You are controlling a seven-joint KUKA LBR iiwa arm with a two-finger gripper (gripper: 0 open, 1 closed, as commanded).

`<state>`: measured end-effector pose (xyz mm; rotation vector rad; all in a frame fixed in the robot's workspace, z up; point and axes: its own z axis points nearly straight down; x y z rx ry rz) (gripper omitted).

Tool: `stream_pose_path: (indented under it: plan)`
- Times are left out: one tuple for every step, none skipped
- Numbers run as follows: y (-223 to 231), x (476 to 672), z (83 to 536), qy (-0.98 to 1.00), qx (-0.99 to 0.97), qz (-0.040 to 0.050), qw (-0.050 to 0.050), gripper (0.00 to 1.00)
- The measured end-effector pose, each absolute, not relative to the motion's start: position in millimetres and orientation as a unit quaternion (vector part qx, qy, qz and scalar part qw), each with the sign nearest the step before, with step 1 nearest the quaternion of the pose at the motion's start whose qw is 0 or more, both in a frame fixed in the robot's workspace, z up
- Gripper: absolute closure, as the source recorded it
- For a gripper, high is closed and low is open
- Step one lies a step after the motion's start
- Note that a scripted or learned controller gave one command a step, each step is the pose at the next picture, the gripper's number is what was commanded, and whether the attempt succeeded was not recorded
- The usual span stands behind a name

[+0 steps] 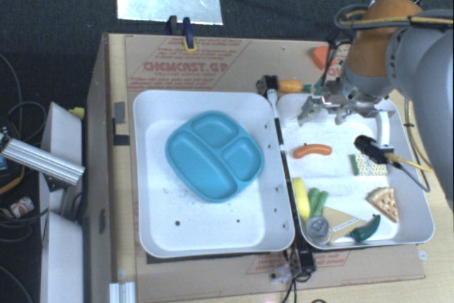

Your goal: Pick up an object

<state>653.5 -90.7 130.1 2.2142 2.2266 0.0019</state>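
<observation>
Left bin (184, 223): blue divided plate (214, 154) takes the middle; bare floor along the near edge and left wall.

Right bin (340, 177): near end crowded with yellow piece (301, 196), green piece (318, 201), pizza slice (384, 204), dark green pepper (366, 228). Sausage (313, 150) lies alone at the left. Open strip between sausage and the near cluster. Arm (418, 60) and gripper (328, 108) block the far end.

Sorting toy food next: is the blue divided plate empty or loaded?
Empty: the blue divided plate shows bare blue in all three compartments.
</observation>
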Motion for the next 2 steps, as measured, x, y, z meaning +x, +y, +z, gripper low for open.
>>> stream_pose_path:
  plan:
    - [-91,654.5,142,0.710,0.705,0.0016,0.002,1.00]
    - [-43,604.6,185,0.709,0.705,0.0011,0.001,1.00]
